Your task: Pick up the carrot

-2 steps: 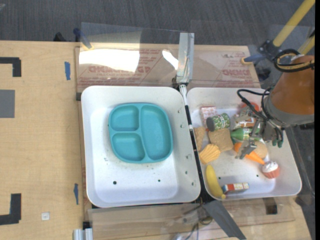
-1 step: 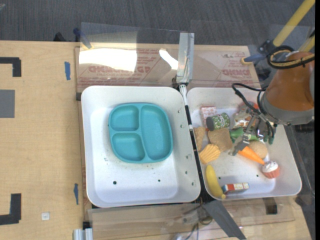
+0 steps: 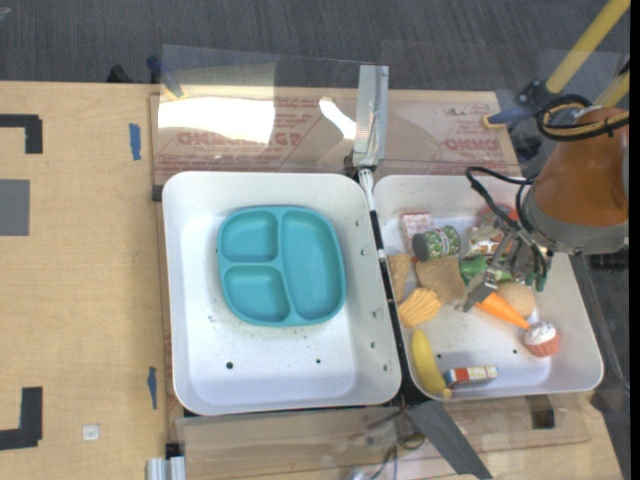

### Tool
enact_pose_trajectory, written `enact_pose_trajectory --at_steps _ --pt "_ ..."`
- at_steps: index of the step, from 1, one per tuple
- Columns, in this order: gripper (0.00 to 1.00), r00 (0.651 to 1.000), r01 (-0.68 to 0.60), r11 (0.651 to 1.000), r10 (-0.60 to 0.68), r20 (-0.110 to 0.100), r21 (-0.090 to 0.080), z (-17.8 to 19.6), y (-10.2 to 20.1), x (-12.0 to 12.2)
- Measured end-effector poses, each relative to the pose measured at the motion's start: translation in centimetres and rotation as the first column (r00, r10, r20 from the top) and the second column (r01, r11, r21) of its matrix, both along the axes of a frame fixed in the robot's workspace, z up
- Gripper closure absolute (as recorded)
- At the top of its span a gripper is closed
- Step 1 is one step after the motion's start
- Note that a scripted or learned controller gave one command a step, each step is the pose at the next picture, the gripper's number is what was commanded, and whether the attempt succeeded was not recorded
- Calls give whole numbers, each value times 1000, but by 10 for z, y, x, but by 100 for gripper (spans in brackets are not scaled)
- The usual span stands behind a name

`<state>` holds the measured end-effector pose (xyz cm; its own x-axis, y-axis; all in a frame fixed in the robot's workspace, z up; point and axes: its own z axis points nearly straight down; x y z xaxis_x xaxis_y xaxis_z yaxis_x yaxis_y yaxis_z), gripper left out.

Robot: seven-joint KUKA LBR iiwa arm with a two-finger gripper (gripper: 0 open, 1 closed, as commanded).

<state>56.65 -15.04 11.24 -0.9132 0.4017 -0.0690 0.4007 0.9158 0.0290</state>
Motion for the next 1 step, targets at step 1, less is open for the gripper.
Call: enact_pose_trajectory --at_steps 1 --pt "0 997 75 997 -75 0 7 0 3 0"
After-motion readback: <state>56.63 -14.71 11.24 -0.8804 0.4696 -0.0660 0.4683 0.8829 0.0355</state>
